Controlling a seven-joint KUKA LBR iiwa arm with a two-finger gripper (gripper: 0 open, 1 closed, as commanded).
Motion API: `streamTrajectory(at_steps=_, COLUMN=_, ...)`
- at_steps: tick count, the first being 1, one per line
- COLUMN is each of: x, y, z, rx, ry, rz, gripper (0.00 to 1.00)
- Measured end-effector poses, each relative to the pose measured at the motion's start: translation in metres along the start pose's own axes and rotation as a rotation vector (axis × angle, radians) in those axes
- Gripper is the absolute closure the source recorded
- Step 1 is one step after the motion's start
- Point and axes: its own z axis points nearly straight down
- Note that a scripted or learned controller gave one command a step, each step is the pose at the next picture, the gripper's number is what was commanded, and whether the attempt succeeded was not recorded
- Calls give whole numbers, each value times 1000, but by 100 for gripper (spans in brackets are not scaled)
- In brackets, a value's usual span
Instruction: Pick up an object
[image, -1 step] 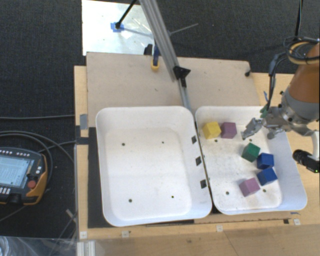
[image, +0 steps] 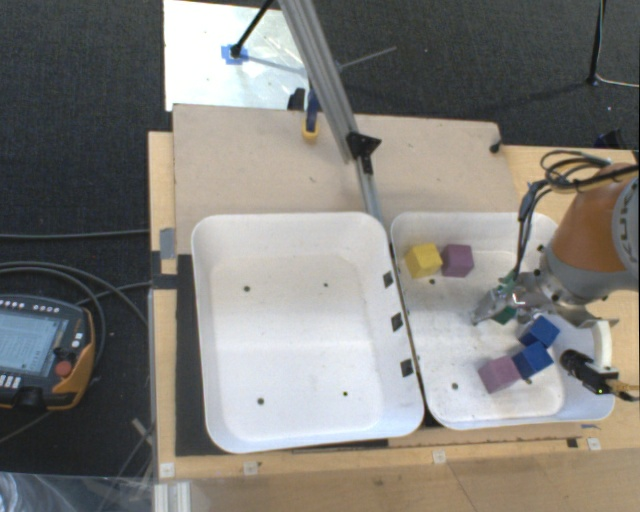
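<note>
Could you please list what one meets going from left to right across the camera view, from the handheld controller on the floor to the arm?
Handheld controller → left bin → yellow block → purple block → gripper → orange band on the arm.

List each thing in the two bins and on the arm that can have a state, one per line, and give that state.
Yellow block: resting in the right bin, touching the small purple block.
Small purple block: resting beside the yellow one.
Large purple block: resting, against a blue block.
Blue blocks: two, resting together.
Gripper: low in the right bin.
</note>
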Motion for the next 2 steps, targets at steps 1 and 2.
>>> streamTrajectory(at_steps=1, x=0, y=3, z=-15, rx=-8, ry=-1, rz=-3, gripper=100)
streamTrajectory(at_steps=2, x=1, y=3, z=-15, rx=-8, ry=-1, rz=-3, gripper=0)
